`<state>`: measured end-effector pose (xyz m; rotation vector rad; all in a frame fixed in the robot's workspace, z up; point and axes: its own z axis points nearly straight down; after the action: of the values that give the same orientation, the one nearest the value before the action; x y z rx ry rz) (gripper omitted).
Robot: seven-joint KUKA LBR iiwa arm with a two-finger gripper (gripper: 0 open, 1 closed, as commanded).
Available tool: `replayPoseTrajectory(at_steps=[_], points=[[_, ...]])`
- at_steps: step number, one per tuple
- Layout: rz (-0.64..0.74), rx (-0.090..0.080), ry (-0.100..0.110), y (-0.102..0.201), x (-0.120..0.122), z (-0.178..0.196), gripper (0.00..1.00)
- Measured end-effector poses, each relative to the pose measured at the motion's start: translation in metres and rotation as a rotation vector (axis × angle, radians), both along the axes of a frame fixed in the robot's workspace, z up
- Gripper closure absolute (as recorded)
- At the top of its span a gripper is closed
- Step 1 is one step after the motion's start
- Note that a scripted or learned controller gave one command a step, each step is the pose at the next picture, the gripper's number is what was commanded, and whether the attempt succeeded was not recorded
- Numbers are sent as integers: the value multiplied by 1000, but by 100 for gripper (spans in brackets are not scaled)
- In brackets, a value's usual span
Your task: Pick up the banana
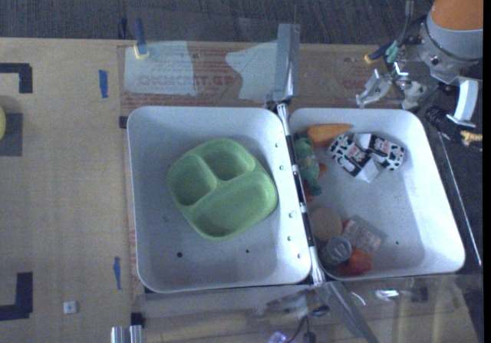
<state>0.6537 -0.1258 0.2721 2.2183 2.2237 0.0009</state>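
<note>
Bench (61, 203) edge bears a yellow thing (1, 125), possibly banana, well apart from tool (374, 93).

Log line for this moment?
claw: above right bin's far rim, holding nothing | banana: not identified | green tray: in left bin
</note>
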Motion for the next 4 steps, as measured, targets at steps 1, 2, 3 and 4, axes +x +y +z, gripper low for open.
replayPoseTrajectory(at_steps=[1, 2, 3, 4], points=[[-212, 1, 3, 24, -48, -92, 0], [-645, 1, 6, 67, -125, -88, 0], [-872, 1, 7, 63, -173, -88, 0], [-1066, 0, 4, 96, -175, -88, 0]])
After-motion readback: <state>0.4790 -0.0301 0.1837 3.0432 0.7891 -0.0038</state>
